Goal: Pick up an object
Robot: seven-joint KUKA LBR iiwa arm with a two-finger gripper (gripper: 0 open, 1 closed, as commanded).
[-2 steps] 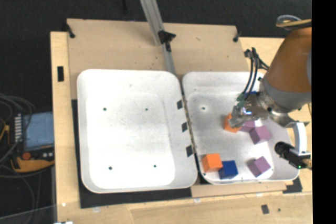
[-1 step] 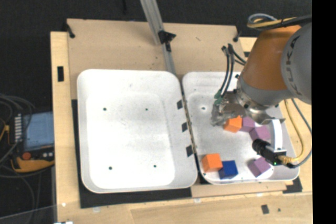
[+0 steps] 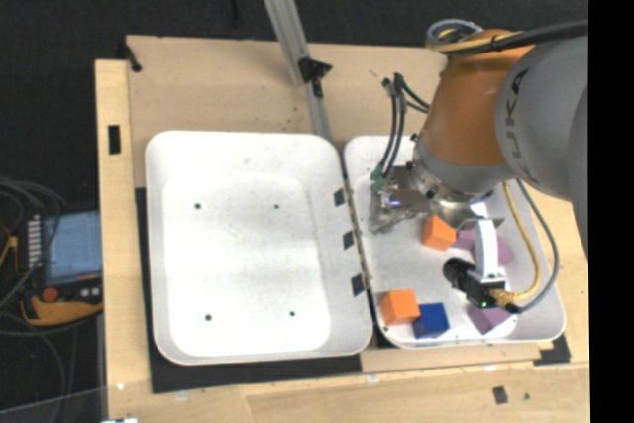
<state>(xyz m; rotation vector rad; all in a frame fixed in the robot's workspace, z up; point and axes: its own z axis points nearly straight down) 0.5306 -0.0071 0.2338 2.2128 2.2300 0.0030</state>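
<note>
Objects for the pick sit in the right bin (image 3: 555, 317): orange block (image 3: 400, 305) near the bin's front left, blue block (image 3: 431, 320) touching it on its right, second orange block (image 3: 439, 233) further back near the wrist, purple pieces at (image 3: 487, 319) and (image 3: 504, 251) partly hidden by a white part and cabling. Arm (image 3: 535, 104) comes in from the right, orange band above the wrist, and covers the back of that bin. Claw (image 3: 388, 209) is low over the bin's left side, close to the divider edge between bins, apart from the front blocks; cannot tell whether it is spread or pressed together, too cluttered and blurred, and nothing visibly pinched. Left bin (image 3: 248, 233) is white, with a few dark dots on its floor. Both bins sit on the tan desk (image 3: 198, 84). Grey metal rail (image 3: 282, 15) slants in from the top toward the gap between bins. Blue-screened pendant (image 3: 59, 258) with cables lies off the desk at left.
</note>
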